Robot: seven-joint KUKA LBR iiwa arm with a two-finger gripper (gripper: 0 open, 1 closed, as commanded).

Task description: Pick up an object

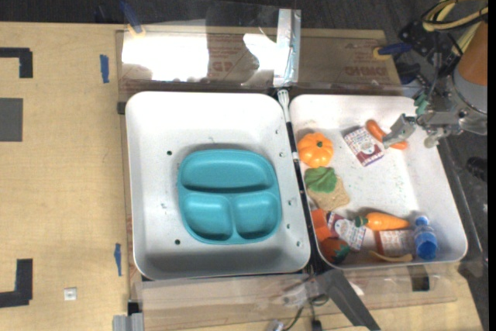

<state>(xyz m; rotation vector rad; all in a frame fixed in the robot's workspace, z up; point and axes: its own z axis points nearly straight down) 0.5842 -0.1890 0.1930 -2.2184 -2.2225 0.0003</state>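
Two bins: I see two white bins side by side on the desk (54, 167); the left bin (147, 128) carries only a teal divided tray (229, 194), the right bin (446, 198) carries all the loose things, so I judge the pick must happen there.
Tool: the tool (407, 128) stands at the upper right part of the right bin, reached in from the right; it is low, near the bin's back corner.
Tool state: I cannot tell whether it is apart or together, the end is too small and partly mixed with the arm parts.
Nearest thing: a small orange carrot-like piece (380, 131) lies just beside the tool end, touching or almost; I cannot say it is held.
Beside it: a small white and red carton (363, 145) lies tilted, just left of that piece.
Other candidates: an orange pumpkin (315, 149) and a green leafy toy (322, 181) sit near the wall between the bins; a carrot (386, 222), a bottle with blue cap (407, 243) and a red-orange thing (332, 247) crowd along the front edge.
My judgement: the tool is there because the small piece stands a bit free; the front pile would be harder to separate.
Risk: the bin wall is close, a slip is possible.
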